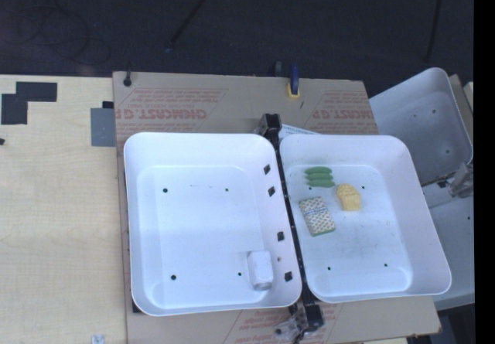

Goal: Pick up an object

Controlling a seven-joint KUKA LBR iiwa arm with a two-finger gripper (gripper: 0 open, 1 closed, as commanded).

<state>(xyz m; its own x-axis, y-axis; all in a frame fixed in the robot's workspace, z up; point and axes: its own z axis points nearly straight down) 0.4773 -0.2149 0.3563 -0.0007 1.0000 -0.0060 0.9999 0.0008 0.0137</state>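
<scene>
Whether the gripper is spread or pressed together cannot be told. The right bin [421, 257] holds a yellow lump [349, 197], a green piece [319, 176] and a checked pad [316, 216], all near each other. The lump, seemingly just apart from the others, suits a straight descent. A white block [260, 269] lies in the left bin [139, 257].

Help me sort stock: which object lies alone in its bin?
The white block, alone in the left bin; the green, yellow and patterned pieces share the right bin.
</scene>
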